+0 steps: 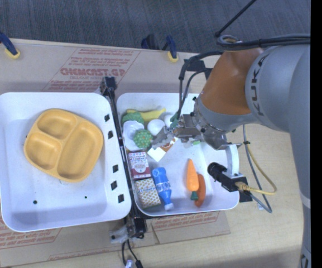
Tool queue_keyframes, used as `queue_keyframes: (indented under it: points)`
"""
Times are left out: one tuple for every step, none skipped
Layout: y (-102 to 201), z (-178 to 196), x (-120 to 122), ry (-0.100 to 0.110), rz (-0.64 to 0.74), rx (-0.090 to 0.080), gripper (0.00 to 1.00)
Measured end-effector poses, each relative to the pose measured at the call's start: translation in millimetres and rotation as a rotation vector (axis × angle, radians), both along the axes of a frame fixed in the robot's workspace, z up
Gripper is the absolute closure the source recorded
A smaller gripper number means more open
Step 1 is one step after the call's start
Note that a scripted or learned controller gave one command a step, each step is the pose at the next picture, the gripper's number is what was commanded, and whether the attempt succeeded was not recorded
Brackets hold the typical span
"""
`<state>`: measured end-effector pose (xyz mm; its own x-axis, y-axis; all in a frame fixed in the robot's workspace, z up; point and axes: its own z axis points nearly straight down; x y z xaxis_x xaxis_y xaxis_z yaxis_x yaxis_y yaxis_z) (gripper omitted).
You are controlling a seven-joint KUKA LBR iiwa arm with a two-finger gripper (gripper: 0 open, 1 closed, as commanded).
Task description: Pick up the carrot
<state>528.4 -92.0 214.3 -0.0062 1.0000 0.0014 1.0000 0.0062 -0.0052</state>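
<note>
A: What is the setting?

B: A bench (pixel 49 60) covered with brown cardboard printed in red lettering, and dark grey carpet beyond its far edge. Blue and yellow clamps (pixel 7 44) hold the cardboard at the back. Two shallow white bins sit side by side. The left bin (pixel 15 205) holds a yellow divided plate (pixel 63 144).

A: And the carrot?

B: The carrot (pixel 191 176) lies on the floor of the right bin (pixel 227 202), toward its near right part, just beside a darker orange-red piece (pixel 201 190) on its right; I cannot tell whether they touch.

A: Which way does it run?

B: Its long axis runs nearly straight up and down the view, tilted only a little. The narrow tip points away toward the far side of the bin, and the thick end with a small green stub faces the near wall.

A: How does it look?

B: Bright orange, smooth, tapered, like a toy vegetable.

A: Where is the gripper?

B: The gripper (pixel 163 144) hangs over the middle of the right bin, up and to the left of the carrot and apart from it. Its fingers appear close together around something pale; I cannot tell whether they are gripping it.

A: What else is in that bin?

B: A blue bottle (pixel 162 187), two small boxes (pixel 140 164) along the left wall, and green, yellow and white pieces (pixel 143 118) at the far end.
</note>
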Motion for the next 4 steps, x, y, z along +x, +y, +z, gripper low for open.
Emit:
queue_keyframes:
  points:
    - [-52, -118, 8, 0.003, -0.093, 0.000, 0.00]
    - [-82, -115, -17, -0.047, 0.132, -0.015, 0.00]
    - [-82, -107, -21, -0.027, 0.140, -0.008, 1.00]
    - [-53, -14, -52, -0.002, -0.041, -0.001, 1.00]
